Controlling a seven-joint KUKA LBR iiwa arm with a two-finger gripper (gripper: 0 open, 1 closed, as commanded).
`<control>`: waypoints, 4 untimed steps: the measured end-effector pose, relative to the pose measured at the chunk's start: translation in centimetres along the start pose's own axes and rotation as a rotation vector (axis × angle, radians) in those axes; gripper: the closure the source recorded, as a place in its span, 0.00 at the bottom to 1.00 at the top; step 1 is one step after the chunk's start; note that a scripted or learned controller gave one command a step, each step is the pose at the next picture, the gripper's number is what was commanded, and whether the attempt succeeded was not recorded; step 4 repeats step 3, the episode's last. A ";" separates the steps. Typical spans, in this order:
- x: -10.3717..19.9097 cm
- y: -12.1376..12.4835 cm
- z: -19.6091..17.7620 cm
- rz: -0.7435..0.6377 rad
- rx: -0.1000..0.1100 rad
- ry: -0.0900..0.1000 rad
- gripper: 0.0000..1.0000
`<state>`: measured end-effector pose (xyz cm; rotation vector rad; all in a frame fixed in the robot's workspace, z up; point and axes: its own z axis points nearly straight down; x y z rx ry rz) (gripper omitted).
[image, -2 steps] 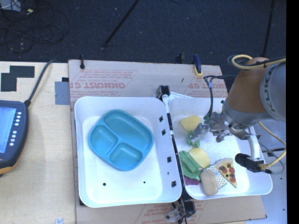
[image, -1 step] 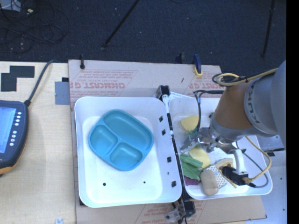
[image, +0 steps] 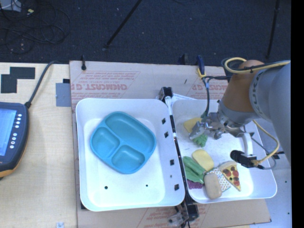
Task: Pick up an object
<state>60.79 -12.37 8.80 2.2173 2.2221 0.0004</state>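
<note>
My gripper (image: 203,130) is low in the right bin (image: 266,189), near its upper left part. Directly under it lies a small green leafy toy (image: 200,140), and a yellow piece (image: 191,124) sits just to its left; I cannot tell whether the gripper touches either. Further toward the front lie a yellow oval piece (image: 203,159), a green pod (image: 192,167), a tan bread-like piece (image: 213,185) and a pizza slice (image: 232,175).
The left bin (image: 90,194) holds a blue divided plate (image: 123,142). A divider with black clips (image: 171,141) runs between the bins. The grey arm (image: 266,94) comes in from the right over the right bin's far edge. A tablet (image: 9,134) lies at the far left.
</note>
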 end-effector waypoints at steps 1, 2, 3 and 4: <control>4.4 3.8 0.0 -0.002 0.001 0.004 0.00; 0.9 3.7 -7.7 0.004 -0.002 0.000 0.00; 0.9 -6.4 -4.5 0.005 0.015 0.005 0.00; 0.9 -6.4 -4.5 0.005 0.015 0.005 0.00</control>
